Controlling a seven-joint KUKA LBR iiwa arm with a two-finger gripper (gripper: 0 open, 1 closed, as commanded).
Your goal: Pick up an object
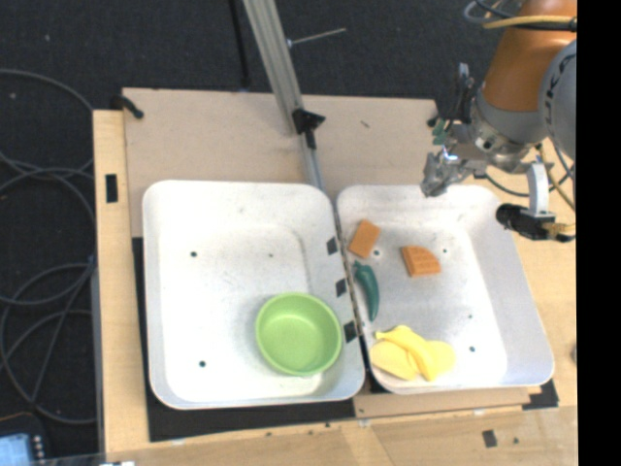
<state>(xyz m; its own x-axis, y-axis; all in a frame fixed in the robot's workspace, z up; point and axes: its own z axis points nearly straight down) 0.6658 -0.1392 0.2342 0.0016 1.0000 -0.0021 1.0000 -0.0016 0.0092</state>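
My gripper (439, 177) hangs over the far edge of the right bin (505, 289), above everything in it, with nothing visible between its fingers. In that bin lie an orange block (364, 239) near the left wall and a second orange block (420, 260) toward the middle. A teal curved piece (367, 289) rests against the divider, and a yellow soft object (412, 353) sits at the front left corner. A green bowl (298, 333) stands in the left bin (194, 231), at its front right.
A slanted metal pole (277, 61) rises from the divider between the bins toward the top of the view. Bare bench board (213, 134) runs behind the bins. Black cables lie on the dark floor at left.
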